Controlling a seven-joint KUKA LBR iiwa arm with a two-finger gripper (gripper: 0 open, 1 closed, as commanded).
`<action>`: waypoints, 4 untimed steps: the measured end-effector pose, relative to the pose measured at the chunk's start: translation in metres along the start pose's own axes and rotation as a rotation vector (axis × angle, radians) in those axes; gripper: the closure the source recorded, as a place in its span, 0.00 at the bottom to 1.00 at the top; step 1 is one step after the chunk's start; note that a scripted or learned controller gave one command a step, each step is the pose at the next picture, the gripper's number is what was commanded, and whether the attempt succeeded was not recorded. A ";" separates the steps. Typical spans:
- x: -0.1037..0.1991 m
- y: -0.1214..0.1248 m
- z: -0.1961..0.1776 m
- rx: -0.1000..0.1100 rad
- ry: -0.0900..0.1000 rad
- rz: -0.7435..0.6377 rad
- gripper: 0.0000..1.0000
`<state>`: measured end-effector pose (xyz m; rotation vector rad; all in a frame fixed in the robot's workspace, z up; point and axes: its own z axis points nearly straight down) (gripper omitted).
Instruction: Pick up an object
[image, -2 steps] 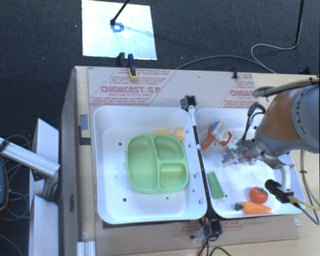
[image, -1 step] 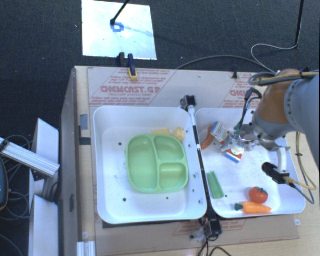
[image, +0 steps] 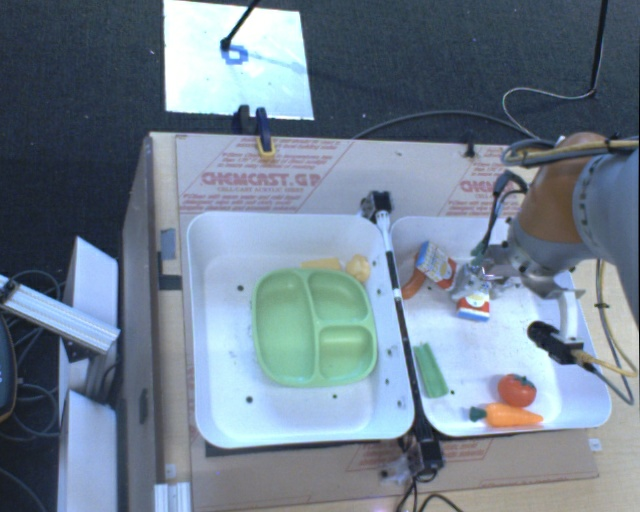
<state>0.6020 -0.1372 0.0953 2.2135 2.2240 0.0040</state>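
My gripper (image: 481, 280) is low over the back of the right bin (image: 585, 400), with the grey arm and its orange band coming in from the right. A small red, white and blue box (image: 474, 307) lies directly under the gripper, touching or nearly touching it. Just to the left a white, orange and blue carton (image: 432, 263) lies on its side, with an orange piece (image: 412, 286) beside it. Nearer the front of this bin are a green strip (image: 432, 368), a red tomato (image: 516, 389) and an orange carrot (image: 512, 416).
The left bin (image: 215, 330) holds a green divided plate (image: 314, 327), with yellow food pieces (image: 345, 266) behind it. The bins' shared rim (image: 396, 310) runs just left of the carton. Open floor lies mid-right bin.
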 end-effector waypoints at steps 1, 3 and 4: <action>0.060 -0.030 -0.090 0.001 0.001 0.000 1.00; 0.091 -0.050 -0.149 0.003 0.000 0.004 1.00; 0.086 -0.110 -0.174 0.002 0.000 0.003 1.00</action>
